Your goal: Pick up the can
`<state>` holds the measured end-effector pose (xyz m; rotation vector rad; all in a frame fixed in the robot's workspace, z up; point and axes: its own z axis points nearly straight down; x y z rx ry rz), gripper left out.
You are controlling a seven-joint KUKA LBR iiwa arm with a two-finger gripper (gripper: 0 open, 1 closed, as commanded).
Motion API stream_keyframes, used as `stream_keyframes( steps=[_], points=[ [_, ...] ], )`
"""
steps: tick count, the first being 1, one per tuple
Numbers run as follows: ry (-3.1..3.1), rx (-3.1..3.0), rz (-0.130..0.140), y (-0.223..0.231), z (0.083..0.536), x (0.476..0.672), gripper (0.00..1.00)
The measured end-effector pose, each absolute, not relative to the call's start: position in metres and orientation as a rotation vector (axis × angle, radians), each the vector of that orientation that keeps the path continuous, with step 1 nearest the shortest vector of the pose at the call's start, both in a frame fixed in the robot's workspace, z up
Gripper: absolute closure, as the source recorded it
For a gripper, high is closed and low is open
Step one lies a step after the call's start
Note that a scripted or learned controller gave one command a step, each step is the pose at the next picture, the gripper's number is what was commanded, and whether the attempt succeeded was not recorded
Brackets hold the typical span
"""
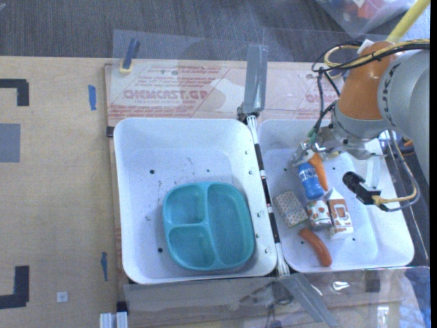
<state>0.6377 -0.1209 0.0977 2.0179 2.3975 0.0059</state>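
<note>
A blue can (310, 182) lies on its side in the right bin (389, 248), near the middle. An orange carrot (319, 170) rests against its right side. My gripper (309, 152) hangs at the end of the grey arm with the orange band (365, 87), just beyond the can's far end and over the top of the carrot. I see nothing lifted off the bin floor.
Near the can lie a checkered packet (290, 208), a red and white tin (319, 213), a small carton (339, 219) and a sausage (317, 247). A black cable clip (360, 186) hangs to the right. The left bin (136, 142) holds a teal divided plate (208, 225).
</note>
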Motion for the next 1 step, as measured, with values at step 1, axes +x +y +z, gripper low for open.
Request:
stream_keyframes(
  steps=[1],
  points=[
    [2.392,2.029,0.003,-0.108,0.1819,0.6281,1.0]
  ],
)
